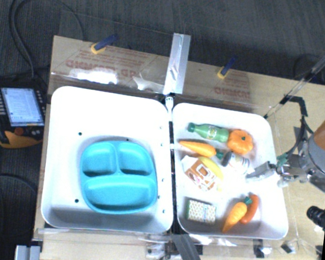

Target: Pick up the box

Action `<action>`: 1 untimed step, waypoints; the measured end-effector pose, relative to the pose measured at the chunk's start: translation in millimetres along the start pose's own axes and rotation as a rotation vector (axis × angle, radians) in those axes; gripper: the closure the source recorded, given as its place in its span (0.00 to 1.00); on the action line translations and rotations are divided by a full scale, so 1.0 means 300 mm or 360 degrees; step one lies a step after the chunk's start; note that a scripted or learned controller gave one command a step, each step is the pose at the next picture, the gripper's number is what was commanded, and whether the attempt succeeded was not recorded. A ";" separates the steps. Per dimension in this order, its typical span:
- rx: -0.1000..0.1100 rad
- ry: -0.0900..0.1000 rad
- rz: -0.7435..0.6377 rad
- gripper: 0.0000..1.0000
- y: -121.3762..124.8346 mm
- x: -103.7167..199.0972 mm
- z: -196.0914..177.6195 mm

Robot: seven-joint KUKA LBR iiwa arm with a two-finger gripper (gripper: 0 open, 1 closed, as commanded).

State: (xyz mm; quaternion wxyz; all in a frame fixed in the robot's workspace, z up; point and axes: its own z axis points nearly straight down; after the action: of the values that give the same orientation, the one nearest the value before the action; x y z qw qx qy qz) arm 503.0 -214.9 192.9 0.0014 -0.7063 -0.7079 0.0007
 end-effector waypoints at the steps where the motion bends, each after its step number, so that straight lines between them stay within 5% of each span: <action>1: -0.0001 -0.0002 -0.0018 0.00 0.333 0.223 0.031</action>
State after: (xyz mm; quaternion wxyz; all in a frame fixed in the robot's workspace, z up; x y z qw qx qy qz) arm 602.7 -147.8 183.5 0.0008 -0.7023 -0.7119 0.0011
